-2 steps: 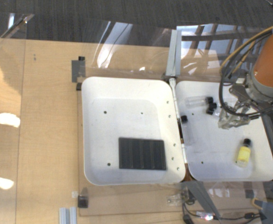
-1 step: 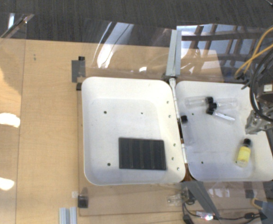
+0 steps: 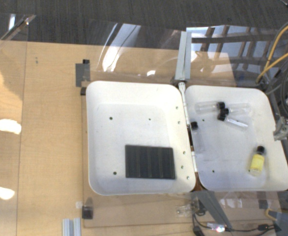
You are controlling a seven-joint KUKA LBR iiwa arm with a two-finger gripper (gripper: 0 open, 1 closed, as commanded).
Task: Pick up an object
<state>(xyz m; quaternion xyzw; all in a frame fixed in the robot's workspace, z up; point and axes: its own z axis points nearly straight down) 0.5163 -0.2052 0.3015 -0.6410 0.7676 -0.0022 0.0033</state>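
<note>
At the near edge of the bench (image 3: 36, 132), a small black block (image 3: 87, 212) sits by the left bin's front corner. A tangle of thin wires (image 3: 210, 225) lies below the right bin, partly cut off by the bottom of the picture.

In the left bin (image 3: 92, 132) a black ridged mat (image 3: 150, 162) lies flat near the front wall. In the right bin (image 3: 281, 183) a small yellow bottle (image 3: 256, 162) with a black cap lies toward the front right, well apart from the other things.

Farther back, a tiny black cap (image 3: 194, 126) sits close to the wall between the bins. Beyond it lie two clear tubes (image 3: 210, 107), each with a dark cap. They are so see-through against the white floor that their outlines are hard to trace, and whether they touch cannot be told.

At the right edge a grey metal part (image 3: 283, 129) juts over the right bin's rim, cut off by the frame. It may belong to the gripper, and whether the claw is spread or pressed together cannot be told.

Behind the bins stand a metal strip (image 3: 183, 58) and a glaring clear sheet (image 3: 134, 48), with yellow cables (image 3: 276, 48) at the far right.
</note>
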